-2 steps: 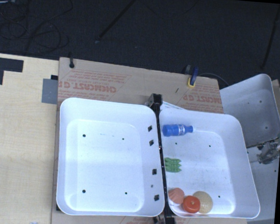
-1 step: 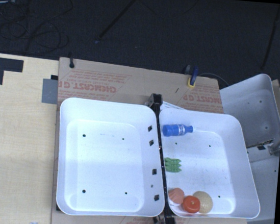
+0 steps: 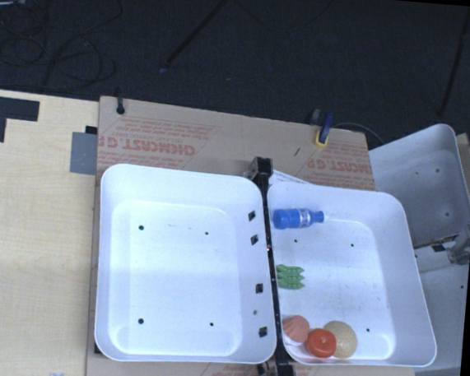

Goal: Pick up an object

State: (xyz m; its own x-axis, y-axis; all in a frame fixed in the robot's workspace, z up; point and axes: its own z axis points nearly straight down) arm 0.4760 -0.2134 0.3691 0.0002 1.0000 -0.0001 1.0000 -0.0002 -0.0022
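I'm yet to reach in, my gripper's state untellable, so next I must descend over the blue bottle (image 3: pixel 297 219) in the right bin (image 3: pixel 412 279)

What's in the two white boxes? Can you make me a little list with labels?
left bin: white, shallow
right bin: white, holds all the things
blue bottle: lying on its side, far end of right bin
green item: near the divider, mid right bin
red round item: near corner, touching its neighbours
pink item: left of the red one
tan round item: right of the red one
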